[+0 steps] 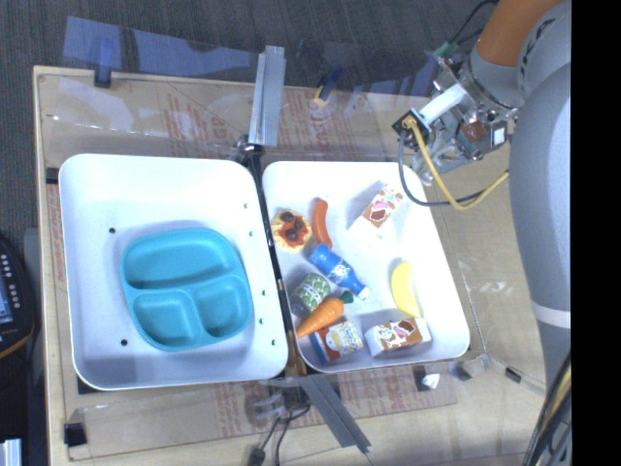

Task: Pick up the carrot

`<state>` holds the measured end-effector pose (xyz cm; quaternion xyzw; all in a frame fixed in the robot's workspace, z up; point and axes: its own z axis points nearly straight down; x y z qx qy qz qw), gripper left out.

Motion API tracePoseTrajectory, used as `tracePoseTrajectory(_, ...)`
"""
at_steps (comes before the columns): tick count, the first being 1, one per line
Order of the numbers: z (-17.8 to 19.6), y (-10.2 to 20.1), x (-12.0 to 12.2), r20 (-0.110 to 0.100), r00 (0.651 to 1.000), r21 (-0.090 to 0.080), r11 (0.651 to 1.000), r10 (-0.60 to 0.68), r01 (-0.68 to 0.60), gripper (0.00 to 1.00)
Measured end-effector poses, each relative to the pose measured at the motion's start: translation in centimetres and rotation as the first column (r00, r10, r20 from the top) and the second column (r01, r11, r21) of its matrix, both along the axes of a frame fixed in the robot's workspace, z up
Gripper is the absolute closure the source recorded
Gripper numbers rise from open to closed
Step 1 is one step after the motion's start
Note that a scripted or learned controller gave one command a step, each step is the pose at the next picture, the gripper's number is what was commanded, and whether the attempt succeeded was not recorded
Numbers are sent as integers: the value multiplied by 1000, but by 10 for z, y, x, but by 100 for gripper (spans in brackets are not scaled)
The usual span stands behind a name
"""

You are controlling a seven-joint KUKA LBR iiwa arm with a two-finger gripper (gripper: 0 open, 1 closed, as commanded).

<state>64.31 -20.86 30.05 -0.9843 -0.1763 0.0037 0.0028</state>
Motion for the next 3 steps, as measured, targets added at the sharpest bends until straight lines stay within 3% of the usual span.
tracePoseTrajectory(1, 7, -1, 7, 6, 999, -4, 999, -52, 52, 100)
tracePoseTrajectory(2, 27, 1, 4, 7, 992, -4, 992, 124, -124, 100)
tracePoseTrajectory(3, 28, -1, 6, 10, 997, -6, 997, 76, -76, 100)
